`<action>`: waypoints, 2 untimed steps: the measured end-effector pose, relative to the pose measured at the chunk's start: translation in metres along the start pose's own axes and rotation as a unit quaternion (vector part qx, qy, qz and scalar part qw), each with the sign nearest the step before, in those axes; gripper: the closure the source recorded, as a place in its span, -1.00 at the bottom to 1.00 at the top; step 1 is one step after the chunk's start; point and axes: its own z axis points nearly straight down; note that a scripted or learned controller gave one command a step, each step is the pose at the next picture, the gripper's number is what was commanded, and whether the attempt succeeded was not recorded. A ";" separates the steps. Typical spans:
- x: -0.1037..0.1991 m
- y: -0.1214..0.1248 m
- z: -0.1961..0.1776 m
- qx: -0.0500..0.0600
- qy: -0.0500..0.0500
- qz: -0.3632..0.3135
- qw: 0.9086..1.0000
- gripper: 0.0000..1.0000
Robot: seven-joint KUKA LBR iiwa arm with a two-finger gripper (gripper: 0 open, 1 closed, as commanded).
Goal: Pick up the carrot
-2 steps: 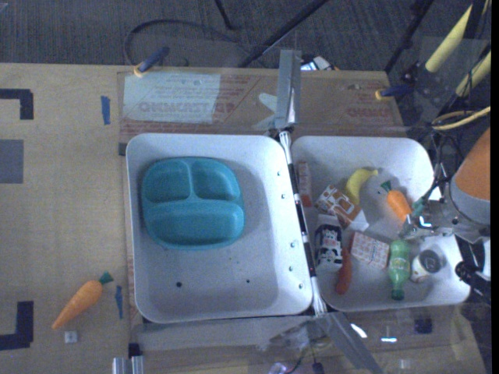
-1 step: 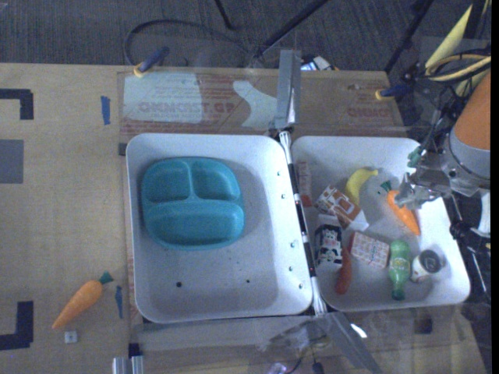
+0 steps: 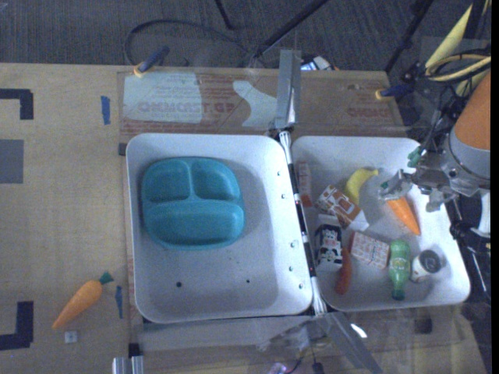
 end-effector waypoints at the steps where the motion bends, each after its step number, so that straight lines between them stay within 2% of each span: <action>1: -0.013 0.005 0.093 -0.001 0.000 -0.035 0.999 -1.00; 2: -0.014 0.005 0.083 -0.001 0.000 -0.034 0.999 1.00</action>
